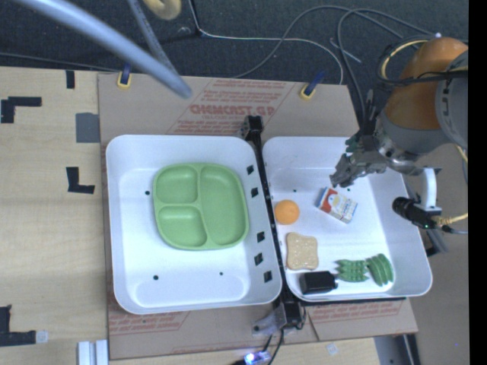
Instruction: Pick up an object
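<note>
Two shallow white bins sit side by side on a sheet of printed cardboard (228, 101) laid over the wooden desk (46, 173). The left bin (125, 226) fills the centre-left of the frame and holds a green divided plate (202, 206) with three compartments, lying flat in its upper middle.

The right bin (403, 272) carries the loose objects. A small red and white carton (337, 204) lies tilted in the bin's upper middle. An orange ball (287, 212) rests to its left, near the divider between the bins. Just below the ball lies a slice of toast (302, 252), and below that, at the bin's lower edge, a black block (317, 282). To the right of the block, a green pea pod toy (367, 270) lies across the bin's lower right corner.

The grey arm with its orange band (426, 74) enters from the upper right of the frame. Its claw (340, 178) hangs over the right bin, its dark tips pointing down and left, just above the upper edge of the carton. The tips look close together with nothing between them, though whether they touch the carton is not clear. Black cables (319, 29) trail over the dark floor along the top of the frame.
</note>
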Controlling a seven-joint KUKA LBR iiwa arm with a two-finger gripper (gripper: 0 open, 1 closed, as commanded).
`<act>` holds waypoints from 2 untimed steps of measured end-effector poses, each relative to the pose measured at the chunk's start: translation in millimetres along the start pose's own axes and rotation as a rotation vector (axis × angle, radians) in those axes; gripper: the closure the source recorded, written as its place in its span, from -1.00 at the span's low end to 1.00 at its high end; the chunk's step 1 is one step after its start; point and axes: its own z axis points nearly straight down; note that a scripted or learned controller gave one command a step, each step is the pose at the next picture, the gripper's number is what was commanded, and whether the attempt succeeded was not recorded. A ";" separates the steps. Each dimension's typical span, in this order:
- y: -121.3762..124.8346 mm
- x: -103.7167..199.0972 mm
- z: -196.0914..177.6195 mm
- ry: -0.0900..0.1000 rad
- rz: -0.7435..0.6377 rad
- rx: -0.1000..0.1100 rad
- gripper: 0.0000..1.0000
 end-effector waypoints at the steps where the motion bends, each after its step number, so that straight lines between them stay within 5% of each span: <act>1: 0.6 0.7 -17.3 0.001 0.001 0.004 1.00; 2: 15.3 52.7 -9.5 0.002 -0.004 0.005 1.00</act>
